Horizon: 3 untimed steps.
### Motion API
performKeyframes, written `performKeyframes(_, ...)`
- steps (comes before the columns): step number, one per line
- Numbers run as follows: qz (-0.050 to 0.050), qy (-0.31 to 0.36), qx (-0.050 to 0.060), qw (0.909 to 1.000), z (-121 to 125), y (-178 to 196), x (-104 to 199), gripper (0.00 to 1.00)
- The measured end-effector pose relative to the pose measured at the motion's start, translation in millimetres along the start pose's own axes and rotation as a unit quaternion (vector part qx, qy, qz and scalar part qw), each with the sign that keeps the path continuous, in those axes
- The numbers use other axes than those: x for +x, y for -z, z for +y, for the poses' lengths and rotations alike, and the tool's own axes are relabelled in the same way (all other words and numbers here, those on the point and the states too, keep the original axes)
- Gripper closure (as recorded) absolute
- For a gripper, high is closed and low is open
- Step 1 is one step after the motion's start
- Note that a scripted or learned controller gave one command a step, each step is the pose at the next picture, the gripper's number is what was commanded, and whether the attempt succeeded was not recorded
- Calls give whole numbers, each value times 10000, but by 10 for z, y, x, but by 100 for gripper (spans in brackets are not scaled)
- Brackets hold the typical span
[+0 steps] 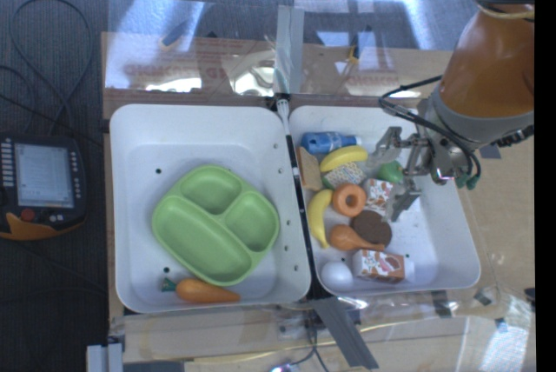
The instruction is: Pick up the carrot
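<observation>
The carrot [206,291] is lying untouched at the left bin's [130,153] near edge beside the green plate [215,224], while the gripper [401,175] is hovering open and empty over the right bin's [452,249] toys, so nearly everything is remaining.

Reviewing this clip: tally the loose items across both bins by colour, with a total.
Orange: 2, the carrot and the doughnut
Yellow: 2, the upper banana and the lower banana
Green: 1, the divided plate
Blue: 1, the bottle
White: 1, the egg
Brown: 2, the drumstick and the dark cookie
Printed cartons: 2
Total: 11
</observation>
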<state>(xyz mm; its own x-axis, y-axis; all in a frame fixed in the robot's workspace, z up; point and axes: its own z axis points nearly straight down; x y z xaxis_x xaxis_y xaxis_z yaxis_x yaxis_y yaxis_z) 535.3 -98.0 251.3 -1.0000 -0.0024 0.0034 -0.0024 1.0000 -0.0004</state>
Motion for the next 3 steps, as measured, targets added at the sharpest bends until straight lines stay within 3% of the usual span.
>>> performKeyframes(1,21,671,-9,9977,321,-725,332,0)
performKeyframes(2,-44,359,-14,9993,-57,-1612,240,0)
performKeyframes(3,-64,-1170,-5,9931,-17,-1619,246,0)
